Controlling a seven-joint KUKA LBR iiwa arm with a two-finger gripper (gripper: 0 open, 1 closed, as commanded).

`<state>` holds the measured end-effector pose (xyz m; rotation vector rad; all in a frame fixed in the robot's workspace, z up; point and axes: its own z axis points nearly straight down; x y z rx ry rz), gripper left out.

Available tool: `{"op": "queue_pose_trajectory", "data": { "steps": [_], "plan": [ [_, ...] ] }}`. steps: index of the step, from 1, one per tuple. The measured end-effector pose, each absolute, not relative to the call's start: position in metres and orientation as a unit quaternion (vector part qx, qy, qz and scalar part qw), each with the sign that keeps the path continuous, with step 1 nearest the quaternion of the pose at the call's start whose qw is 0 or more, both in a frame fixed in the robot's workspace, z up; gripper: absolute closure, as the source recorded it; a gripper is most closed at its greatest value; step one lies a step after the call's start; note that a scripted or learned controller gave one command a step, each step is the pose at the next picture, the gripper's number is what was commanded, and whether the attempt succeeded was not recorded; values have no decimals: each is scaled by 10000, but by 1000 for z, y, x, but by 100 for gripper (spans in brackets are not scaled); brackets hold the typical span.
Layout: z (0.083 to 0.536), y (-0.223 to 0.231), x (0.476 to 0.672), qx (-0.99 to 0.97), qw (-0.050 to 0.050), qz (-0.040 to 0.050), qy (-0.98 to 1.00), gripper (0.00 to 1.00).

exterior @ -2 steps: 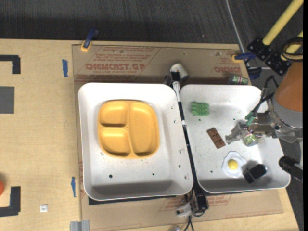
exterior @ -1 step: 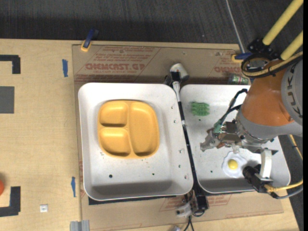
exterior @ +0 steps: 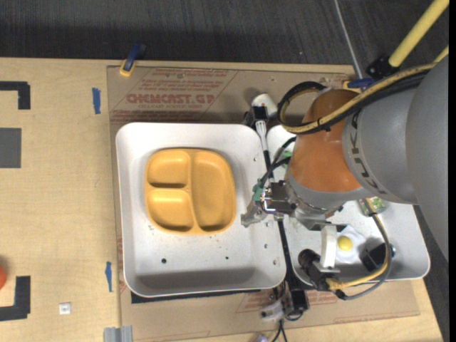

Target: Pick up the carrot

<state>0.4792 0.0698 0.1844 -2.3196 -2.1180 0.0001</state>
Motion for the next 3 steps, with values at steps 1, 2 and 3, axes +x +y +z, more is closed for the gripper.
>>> {"op": "queue_pose_trajectory", "data": {
  "steps": [1,2,3],
  "plan": [
    [195,70,480,-7384,-5,-11,-6743,100],
    [213,104,496,-8273,0,3,-5618,100],
    [250,155,510,-9093,2,5,-4161,100]
  ]
}}
